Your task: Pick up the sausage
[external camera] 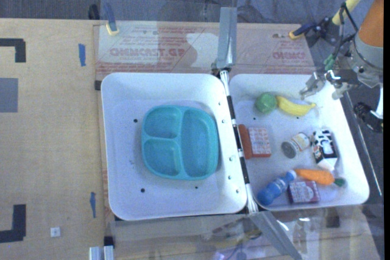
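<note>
Bins sit side by side on the bench, and the arm [372, 27] reaches in from the right over the far right corner of the right bin [359, 192]. The gripper [322, 89] hangs there above the bin's far rim. Its two fingers [306, 90] are spread apart with nothing between them, and the nearer fingertip is just beside the right end of the banana [294, 106].

The sausage [243, 139] is hard to make out. The best match is a reddish-brown, elongated piece at the left side of the right bin, close to the divider between the bins and lying lengthwise along it. It touches the left edge of a pinkish box [259, 141]. That puts it well apart from the gripper, across the bin to the left and nearer the camera. The banana and a green round fruit [265, 103] lie between the two.

Other things share the bin:
- a small can [296, 144] and a black-and-white carton [325, 145] to the right of the box
- a carrot [316, 176], a blue bottle [274, 189] and a maroon packet [303, 192] along the near edge

The left bin [116, 131] holds a teal divided plate [180, 142].
</note>
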Controlling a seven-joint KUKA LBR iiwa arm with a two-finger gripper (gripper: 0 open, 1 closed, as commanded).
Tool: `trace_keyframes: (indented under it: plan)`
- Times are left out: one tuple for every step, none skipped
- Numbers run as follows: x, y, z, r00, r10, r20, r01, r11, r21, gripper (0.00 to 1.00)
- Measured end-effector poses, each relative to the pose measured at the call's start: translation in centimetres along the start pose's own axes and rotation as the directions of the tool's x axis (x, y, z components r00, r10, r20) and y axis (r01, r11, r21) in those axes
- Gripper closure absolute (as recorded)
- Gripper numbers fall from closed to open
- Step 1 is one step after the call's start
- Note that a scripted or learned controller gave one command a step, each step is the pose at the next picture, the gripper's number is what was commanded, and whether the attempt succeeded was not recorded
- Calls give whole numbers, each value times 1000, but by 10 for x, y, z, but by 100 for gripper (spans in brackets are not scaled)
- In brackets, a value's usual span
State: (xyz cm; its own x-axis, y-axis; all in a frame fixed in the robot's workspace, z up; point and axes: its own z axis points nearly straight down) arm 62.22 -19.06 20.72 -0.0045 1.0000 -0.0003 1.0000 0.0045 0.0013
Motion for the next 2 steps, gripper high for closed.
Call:
trace_keyframes:
  plan:
    - [46,42,-37,922,-387,3,387,922,-4,0]
    - [92,46,119,952,-307,3,307,952,-2,0]
